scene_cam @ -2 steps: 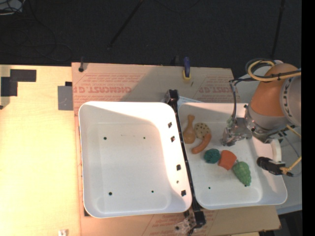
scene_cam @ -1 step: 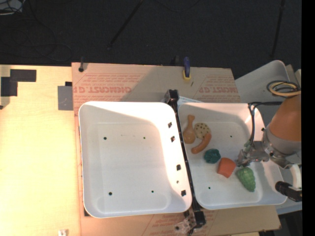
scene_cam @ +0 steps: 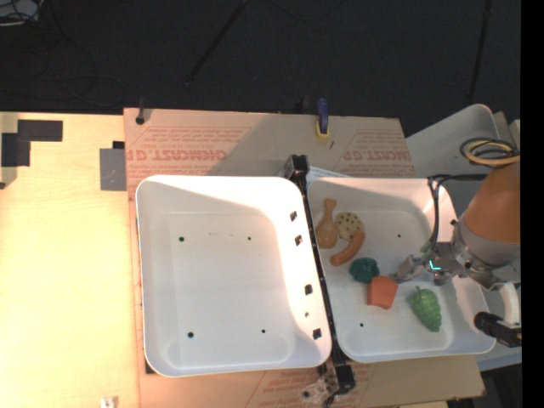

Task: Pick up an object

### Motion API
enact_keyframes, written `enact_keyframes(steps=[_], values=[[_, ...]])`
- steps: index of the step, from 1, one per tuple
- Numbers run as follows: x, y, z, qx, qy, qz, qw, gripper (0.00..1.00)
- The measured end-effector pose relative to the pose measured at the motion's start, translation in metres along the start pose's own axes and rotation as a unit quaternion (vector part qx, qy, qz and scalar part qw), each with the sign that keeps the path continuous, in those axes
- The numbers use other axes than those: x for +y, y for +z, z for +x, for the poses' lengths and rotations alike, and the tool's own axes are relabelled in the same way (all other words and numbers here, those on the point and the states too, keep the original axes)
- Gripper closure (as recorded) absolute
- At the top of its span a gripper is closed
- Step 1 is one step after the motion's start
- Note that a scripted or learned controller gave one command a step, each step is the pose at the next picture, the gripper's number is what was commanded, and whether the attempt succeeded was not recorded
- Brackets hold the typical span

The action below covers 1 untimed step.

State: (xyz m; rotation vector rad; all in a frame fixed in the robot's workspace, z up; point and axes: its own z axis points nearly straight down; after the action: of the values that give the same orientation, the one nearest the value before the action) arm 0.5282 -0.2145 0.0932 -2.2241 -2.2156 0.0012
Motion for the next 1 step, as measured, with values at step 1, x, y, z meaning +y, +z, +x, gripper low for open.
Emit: enact_keyframes(steps=[1], values=[[-0.0005, -0.0101, -0.0015, 0.000, 0.003, 0.000, 1.0000, 1.00]])
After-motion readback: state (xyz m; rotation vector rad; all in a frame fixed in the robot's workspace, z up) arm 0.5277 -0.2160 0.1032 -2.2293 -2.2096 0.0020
